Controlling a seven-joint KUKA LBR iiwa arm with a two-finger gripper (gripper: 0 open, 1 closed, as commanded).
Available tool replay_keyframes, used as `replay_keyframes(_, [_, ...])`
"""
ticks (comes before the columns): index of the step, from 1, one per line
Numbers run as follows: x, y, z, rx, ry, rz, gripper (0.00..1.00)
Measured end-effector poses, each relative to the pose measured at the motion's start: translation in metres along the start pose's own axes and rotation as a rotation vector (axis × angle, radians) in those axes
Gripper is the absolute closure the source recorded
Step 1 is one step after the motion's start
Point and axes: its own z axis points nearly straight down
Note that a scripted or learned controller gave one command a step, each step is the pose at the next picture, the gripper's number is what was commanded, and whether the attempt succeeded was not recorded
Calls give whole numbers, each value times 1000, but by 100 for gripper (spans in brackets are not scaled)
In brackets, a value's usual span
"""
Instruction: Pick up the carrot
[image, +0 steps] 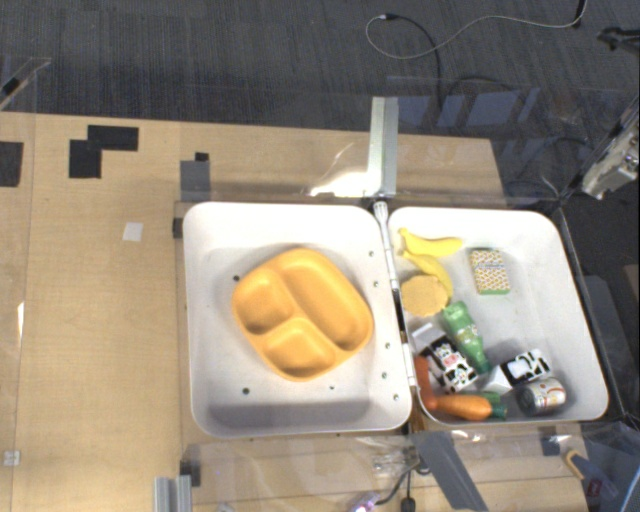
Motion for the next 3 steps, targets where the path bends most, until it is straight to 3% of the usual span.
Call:
replay_keyframes(2, [-4, 3, -26, -10, -22, -3, 100])
replay_keyframes(3, [-4, 3, -26, -10, -22, -3, 0])
